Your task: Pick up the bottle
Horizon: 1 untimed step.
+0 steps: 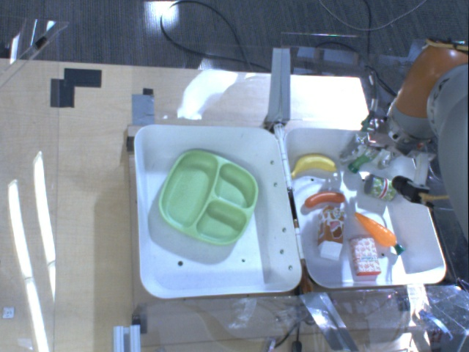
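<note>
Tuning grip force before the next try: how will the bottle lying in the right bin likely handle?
The bottle lies on its side, so a nudge may roll it. Its clear body looks smooth, probably slippery. The hot dog and carton sit close, so it may bump them.

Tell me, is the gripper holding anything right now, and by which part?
It cannot be told. The gripper sits low in the right bin, above the bottle and beside the banana.
</note>
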{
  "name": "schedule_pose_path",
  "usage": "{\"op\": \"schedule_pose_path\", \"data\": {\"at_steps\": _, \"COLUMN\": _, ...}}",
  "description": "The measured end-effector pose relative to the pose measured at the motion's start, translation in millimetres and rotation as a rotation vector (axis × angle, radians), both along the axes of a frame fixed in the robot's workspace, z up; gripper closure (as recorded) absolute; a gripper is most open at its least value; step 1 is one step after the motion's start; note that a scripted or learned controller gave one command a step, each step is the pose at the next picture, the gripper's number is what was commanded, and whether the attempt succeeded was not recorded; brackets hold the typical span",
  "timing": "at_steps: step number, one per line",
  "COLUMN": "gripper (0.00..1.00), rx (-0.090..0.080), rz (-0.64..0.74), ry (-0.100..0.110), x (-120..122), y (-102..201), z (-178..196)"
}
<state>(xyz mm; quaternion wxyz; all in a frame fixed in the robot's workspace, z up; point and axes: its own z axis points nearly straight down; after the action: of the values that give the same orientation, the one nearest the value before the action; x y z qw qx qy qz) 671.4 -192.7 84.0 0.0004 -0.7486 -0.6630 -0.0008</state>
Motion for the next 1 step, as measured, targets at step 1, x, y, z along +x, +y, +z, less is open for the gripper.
{"op": "schedule_pose_path", "data": {"at_steps": 1, "gripper": 0.0, "rx": -0.002, "rz": 0.137, "ry": -0.007, "x": -0.4, "y": 83.8, "z": 48.1}}
